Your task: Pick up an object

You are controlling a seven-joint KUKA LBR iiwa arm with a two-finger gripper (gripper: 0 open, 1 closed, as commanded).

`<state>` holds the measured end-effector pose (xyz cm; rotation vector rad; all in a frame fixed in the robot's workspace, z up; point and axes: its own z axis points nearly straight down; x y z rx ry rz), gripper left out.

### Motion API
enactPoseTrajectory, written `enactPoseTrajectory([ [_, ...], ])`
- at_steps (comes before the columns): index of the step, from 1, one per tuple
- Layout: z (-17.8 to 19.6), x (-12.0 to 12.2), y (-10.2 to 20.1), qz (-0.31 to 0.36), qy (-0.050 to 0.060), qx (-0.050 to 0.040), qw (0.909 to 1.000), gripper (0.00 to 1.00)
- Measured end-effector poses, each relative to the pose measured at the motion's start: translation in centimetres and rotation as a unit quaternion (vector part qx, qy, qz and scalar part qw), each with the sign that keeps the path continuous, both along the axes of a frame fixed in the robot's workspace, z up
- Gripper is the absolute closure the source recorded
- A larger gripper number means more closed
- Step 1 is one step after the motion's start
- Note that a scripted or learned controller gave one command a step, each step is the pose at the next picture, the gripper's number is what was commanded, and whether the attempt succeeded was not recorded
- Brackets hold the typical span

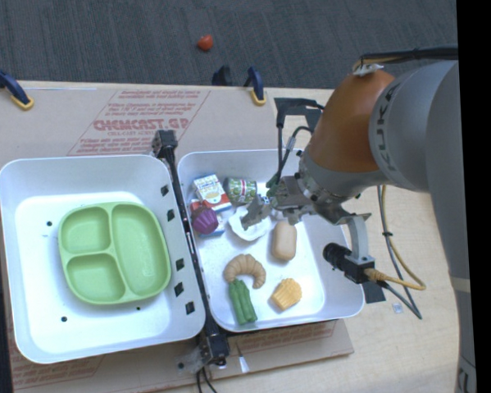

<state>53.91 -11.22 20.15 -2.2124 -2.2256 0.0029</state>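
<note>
The right bin (337, 298) holds several toy foods. At its back lie a small carton (208, 188) and a green can (242, 187), with a purple vegetable (204, 222) on the left. A tan potato (283, 242), a croissant (245, 269), a green vegetable (241, 303) and a yellow corn piece (286, 294) lie toward the front. My gripper (256, 213) reaches in from the right, low over a white object (245, 227) in the bin's middle, just left of the potato. The wrist hides part of the bin's back right.
The left bin (22, 310) holds a green divided plate (113, 252). Black clips line the divider (182, 236) between the bins. Blue clamps (256, 84) grip the cardboard's far edge. A small red object (205, 43) lies on the floor beyond. Cables (397, 266) trail right of the bin.
</note>
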Motion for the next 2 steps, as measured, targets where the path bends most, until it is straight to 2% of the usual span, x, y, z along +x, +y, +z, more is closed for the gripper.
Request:
enactPoseTrajectory([
  [1, -10.9, -5.5, -0.8, 0.001, 0.0, -0.0001, 1.0, 0.0],
  [2, -9.8, -5.4, -0.8, 0.004, -0.001, -0.0006, 1.0, 1.0],
])
